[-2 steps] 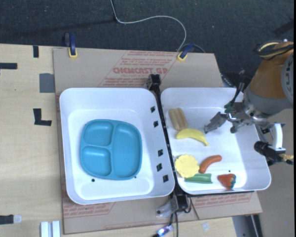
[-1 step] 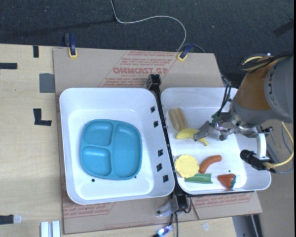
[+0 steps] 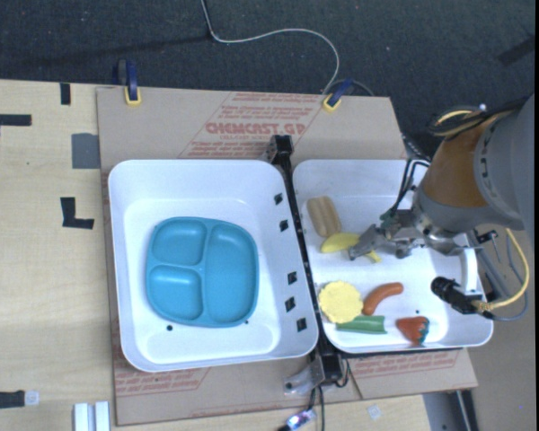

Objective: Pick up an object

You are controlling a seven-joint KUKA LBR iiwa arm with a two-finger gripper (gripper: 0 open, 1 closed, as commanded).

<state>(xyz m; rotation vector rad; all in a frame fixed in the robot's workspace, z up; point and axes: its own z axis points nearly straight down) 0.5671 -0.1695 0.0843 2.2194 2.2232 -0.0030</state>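
Note:
The right bin (image 3: 359, 173) holds several toy foods. A tan roll (image 3: 323, 215) lies near its left wall, and a yellow banana-shaped piece (image 3: 338, 242) lies just below the roll. My gripper (image 3: 366, 247) is low in the bin at the right end of this yellow piece, touching or nearly touching it. A bit of yellow shows under the gripper. Nearer the front lie a round yellow slice (image 3: 340, 302), an orange sausage shape (image 3: 383, 296), a green pod (image 3: 360, 325) and a red piece (image 3: 413, 329).
The left bin (image 3: 135, 187) holds a blue divided plate (image 3: 202, 270). Black clips join the two bins along their shared wall (image 3: 292, 241). The arm's orange band (image 3: 454, 164) and grey body overhang the right bin's right side. A white cable (image 3: 278, 34) runs behind the bench.

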